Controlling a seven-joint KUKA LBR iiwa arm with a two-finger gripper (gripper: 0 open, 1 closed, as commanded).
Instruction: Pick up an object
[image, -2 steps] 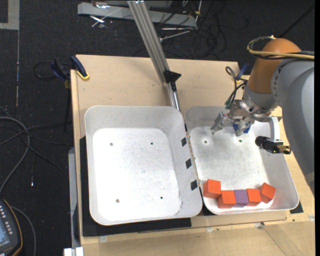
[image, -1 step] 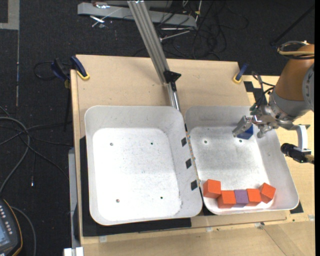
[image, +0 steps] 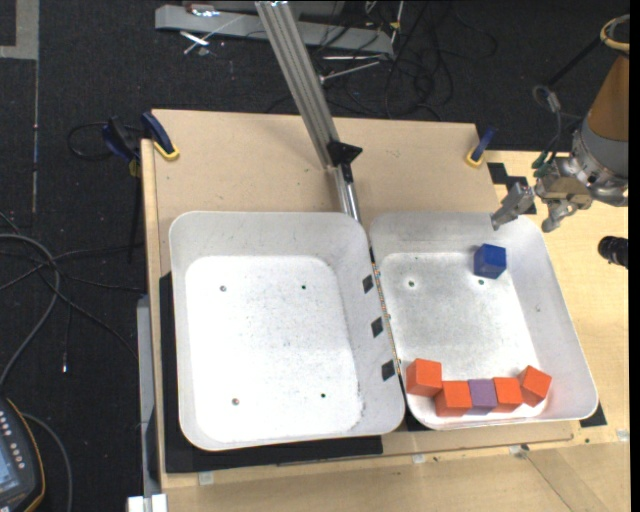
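A wooden counter (image: 260, 160) carries two shallow white bins. The left bin (image: 200, 240) holds nothing. In the right bin (image: 560, 330) a small blue cube (image: 489, 260) sits alone toward the far side; a row of orange cubes (image: 425, 376) with one purple cube (image: 482, 393) crowds the near edge. The cubes look light, rigid and flat-sided, so gripping two opposite faces should suit; the blue one has free room around it. Far right, the end effector (image: 528, 208) hovers above the bin's far rim, fingers spread wide, holding nothing

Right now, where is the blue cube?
The blue cube sits alone in the right bin, near its far edge, just below the gripper.
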